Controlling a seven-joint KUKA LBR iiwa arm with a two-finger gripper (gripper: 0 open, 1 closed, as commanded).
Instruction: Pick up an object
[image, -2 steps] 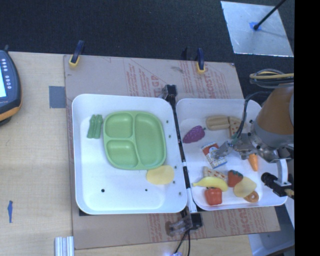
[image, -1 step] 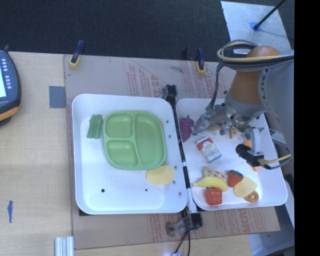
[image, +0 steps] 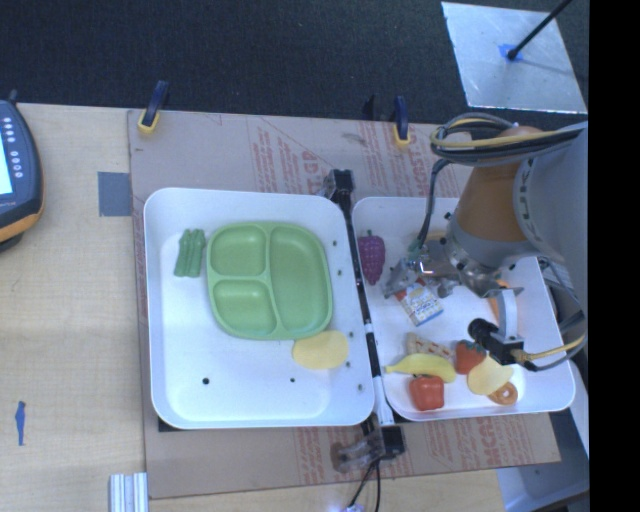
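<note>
1. Right bin (image: 548, 405), near edge: red fruit (image: 427, 392), banana (image: 420, 365), second red pc (image: 468, 355) and yellow fruit (image: 490, 378). They sit bunched together, all resting on the bin floor, well apart from the tool.
2. Left bin (image: 250, 405), near half: yellow slice (image: 320, 350), just beside the near-right corner of the green tray.
3. Right bin, mid: small packet (image: 424, 306), white w/ blue and red print, lying flat and skewed. Likeliest pick candidate (judgement), since it is the item closest to the tool.
4. Gripper (image: 425, 275): low over the right bin, directly beyond the small packet as seen from the camera. Packet looks just beside or under the tip. Whether they touch: cannot tell. Grip state, released or clenched: cannot tell, as the tip is cluttered w/ cables and glare. Nothing seen held.
5. Purple grapes (image: 372, 256): right bin, far-left part, near the divider, to the tool's side and apart from it.
6. Left bin, far half: green divided tray (image: 270, 278), w/ green veg pc (image: 190, 252) beside it.
7. Status (judgement): approach approx. done. Grasp and lift not yet shown. No obj off the floor.
</note>
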